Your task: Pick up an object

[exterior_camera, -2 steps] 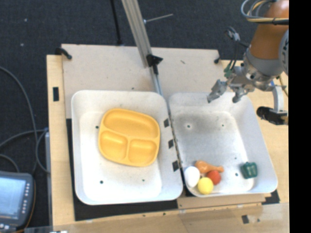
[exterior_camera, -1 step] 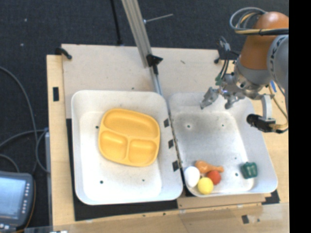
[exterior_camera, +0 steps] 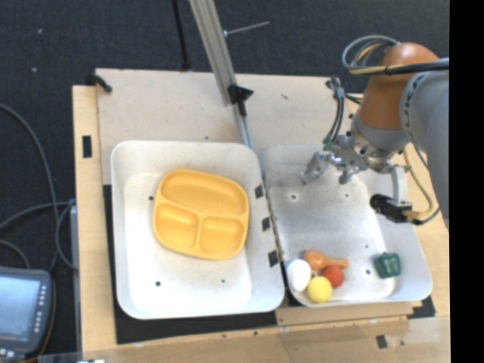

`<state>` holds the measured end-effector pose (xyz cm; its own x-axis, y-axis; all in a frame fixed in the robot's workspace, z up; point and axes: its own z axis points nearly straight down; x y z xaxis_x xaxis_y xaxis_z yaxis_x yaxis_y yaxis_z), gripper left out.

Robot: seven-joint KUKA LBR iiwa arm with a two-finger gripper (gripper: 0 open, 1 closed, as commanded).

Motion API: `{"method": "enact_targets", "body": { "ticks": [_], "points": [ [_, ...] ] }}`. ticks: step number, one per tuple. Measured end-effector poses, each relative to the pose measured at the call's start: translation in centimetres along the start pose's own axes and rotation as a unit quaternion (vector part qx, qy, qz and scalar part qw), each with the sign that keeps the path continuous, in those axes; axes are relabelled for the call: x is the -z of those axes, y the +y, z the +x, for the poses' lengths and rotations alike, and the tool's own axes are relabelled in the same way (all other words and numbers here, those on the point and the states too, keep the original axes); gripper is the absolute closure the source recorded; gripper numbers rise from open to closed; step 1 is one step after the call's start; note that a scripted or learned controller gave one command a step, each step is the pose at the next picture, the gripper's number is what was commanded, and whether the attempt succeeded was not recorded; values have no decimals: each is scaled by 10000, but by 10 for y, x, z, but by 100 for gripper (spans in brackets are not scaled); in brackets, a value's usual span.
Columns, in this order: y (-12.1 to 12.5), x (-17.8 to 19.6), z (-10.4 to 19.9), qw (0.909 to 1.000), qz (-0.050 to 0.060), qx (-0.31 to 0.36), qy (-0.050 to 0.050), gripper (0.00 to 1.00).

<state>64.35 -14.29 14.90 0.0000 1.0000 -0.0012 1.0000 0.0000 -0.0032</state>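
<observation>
With toys [exterior_camera: 321, 272] clustering in the right bin's [exterior_camera: 344, 218] near corner, gripper [exterior_camera: 330, 168] is hovering far-side, fingers apart, holding nothing.

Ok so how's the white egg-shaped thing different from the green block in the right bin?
The white egg is smooth, rounded and pale, while the green block is dark green and angular. The white egg looks somewhat larger than the green block. The white egg touches a cluster of other small items at the bin's near left corner, while the green block sits alone by the right wall. Both lie in the right bin.
</observation>
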Motion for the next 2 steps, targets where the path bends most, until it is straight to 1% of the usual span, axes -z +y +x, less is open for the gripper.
{"method": "enact_targets", "body": {
  "ticks": [1, 2],
  "points": [
    [2, 15, -2, 10000, -36, -14, -5, 100],
    [6, 60, -2, 10000, -48, 9, -3, 100]
  ]
}}
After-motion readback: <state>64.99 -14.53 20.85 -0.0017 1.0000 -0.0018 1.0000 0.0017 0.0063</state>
